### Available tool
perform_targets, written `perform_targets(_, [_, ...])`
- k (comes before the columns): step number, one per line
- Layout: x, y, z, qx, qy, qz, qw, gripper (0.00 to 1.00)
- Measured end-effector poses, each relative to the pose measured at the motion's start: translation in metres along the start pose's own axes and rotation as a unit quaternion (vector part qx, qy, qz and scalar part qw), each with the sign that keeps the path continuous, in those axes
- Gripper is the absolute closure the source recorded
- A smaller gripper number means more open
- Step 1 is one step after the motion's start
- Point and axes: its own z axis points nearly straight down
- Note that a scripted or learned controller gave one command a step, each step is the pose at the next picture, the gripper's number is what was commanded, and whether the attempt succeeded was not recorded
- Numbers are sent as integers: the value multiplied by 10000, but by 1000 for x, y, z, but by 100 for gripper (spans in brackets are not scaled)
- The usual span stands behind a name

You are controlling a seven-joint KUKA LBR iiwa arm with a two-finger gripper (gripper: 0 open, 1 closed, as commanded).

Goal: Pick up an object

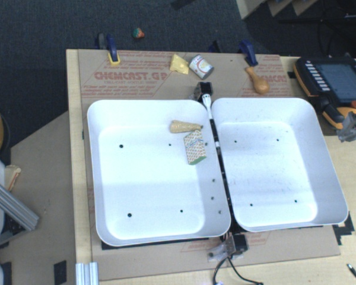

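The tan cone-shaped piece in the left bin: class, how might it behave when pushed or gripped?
The tan cone-shaped piece lies on its side, tapered, so a push would probably swing it in an arc. It looks small, likely light. It lies close to the patterned packet, which may get nudged.

Brown board (136, 76) under bins: red print "CHEMCAST G P", repeated partly at right, unreadable.

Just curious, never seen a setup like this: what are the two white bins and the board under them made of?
The left bin and right bin look like smooth moulded plastic, slightly glossy with rounded rims. The board looks like matte brown cardboard or paper-faced sheet, with red print.
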Motion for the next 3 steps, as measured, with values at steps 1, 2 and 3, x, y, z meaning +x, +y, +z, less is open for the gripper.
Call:
perform_targets(1, [-42,0,-52,40,-3,24,10000,100])
perform_targets(2, [-23,-5,96,160,59,8,9999,100])
perform_targets(3, [14,23,-40,-1,8,-25,10000,100])
